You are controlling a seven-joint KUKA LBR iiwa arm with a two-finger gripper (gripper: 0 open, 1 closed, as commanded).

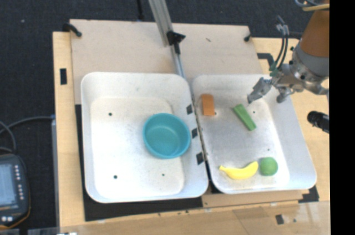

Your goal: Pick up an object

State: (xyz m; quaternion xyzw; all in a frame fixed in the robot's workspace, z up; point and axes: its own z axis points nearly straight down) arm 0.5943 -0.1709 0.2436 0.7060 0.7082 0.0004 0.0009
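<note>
On the worktop (64, 117), the left bin (100, 90) holds a bowl (166, 136). The right bin (288, 145) holds a banana (239, 171), block (244, 117), cylinder (207, 105) and ball (268, 166). My gripper (270, 91) hangs above its top corner, fingers seemingly spread, pinching nothing.

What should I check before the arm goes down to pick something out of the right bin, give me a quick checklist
1. Gripper carries nothing: ok, nothing shows between its jaws.
2. Jaws spread for a grasp: ok, the two tips stand apart.
3. Nearest target free: ok, the green block lies alone, apart from the orange block.
4. Gripper directly above the green block: not ok, it sits over the right bin near its far rim, up and right of the block.
5. Banana and green ball separated: cannot tell, they look to be touching.
6. Blue bowl out of the way: ok, it is in the left bin.
</note>
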